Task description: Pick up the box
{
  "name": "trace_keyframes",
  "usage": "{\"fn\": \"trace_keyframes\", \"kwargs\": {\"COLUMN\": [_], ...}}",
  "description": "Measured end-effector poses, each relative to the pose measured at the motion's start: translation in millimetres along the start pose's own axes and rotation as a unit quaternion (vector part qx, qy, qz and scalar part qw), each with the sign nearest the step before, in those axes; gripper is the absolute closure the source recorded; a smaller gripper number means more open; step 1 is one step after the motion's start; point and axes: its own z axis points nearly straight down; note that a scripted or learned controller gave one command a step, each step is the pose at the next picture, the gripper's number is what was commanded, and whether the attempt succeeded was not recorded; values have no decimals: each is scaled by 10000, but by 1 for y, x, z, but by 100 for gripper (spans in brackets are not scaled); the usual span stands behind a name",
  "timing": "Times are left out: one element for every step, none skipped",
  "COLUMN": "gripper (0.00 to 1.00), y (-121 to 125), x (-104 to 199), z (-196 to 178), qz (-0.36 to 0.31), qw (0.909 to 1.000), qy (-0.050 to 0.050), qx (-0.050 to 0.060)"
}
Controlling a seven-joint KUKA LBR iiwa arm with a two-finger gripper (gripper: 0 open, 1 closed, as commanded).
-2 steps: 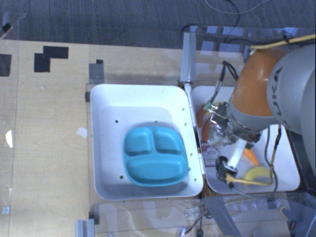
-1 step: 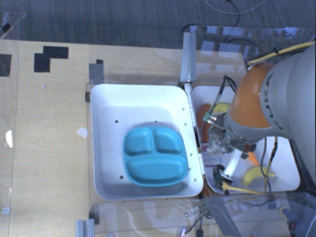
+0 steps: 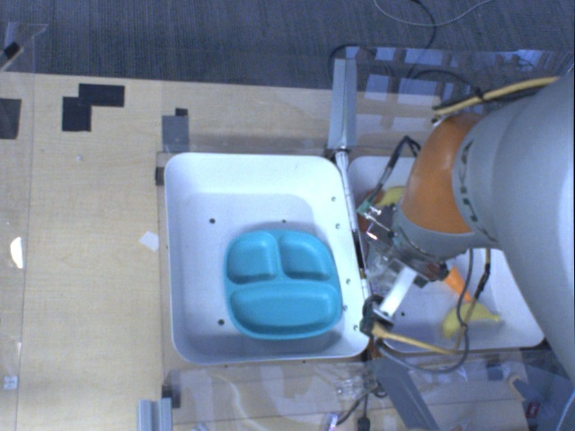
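End effector [image 3: 379, 281] low over the left edge of the right bin [image 3: 514, 332], beside the wall shared with the left bin [image 3: 193, 241]; grip state can't tell. Box not made out; arm [image 3: 512, 169] covers most of the right bin. Yellow item [image 3: 469, 317] and orange item [image 3: 455, 281] just right of the end effector. Blue divided tray [image 3: 283, 283] in the left bin's near half. Bins sit on the surface [image 3: 90, 241].

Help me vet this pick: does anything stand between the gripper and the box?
Cannot tell: the arm covers most of the right bin. A yellow item and an orange item lie there beside it.
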Motion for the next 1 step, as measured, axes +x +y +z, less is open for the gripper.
{"fn": "trace_keyframes", "kwargs": {"gripper": [100], "y": [1], "x": [1], "z": [-8], "qz": [-34], "qw": [10000], "qy": [-3], "qx": [4]}}
